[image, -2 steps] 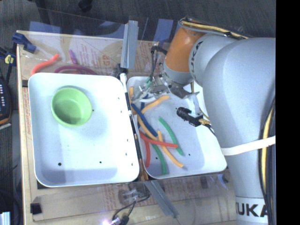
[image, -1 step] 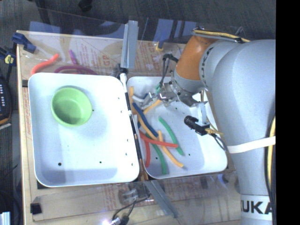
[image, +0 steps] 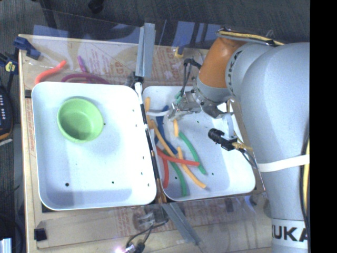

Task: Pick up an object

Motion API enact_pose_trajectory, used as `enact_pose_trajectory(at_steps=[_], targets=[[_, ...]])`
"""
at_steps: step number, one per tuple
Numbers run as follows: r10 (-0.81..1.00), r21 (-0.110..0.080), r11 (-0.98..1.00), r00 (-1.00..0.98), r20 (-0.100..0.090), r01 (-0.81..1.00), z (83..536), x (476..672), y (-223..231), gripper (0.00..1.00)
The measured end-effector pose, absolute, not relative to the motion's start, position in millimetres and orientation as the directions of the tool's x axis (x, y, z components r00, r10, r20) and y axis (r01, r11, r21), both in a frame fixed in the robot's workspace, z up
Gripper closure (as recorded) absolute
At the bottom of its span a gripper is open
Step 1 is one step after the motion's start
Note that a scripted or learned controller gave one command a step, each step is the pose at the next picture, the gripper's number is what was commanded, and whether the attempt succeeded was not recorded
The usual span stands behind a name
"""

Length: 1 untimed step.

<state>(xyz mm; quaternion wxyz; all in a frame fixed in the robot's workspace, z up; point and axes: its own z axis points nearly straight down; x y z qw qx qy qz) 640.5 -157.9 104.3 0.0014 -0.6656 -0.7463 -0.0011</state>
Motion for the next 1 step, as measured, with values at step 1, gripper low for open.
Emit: enact_pose_trajectory(at_steps=[1], targets=[[0.840,0.001,0.543,-0.543,-0.002,0.840,193.2,657.4,-85.0,1.00]])
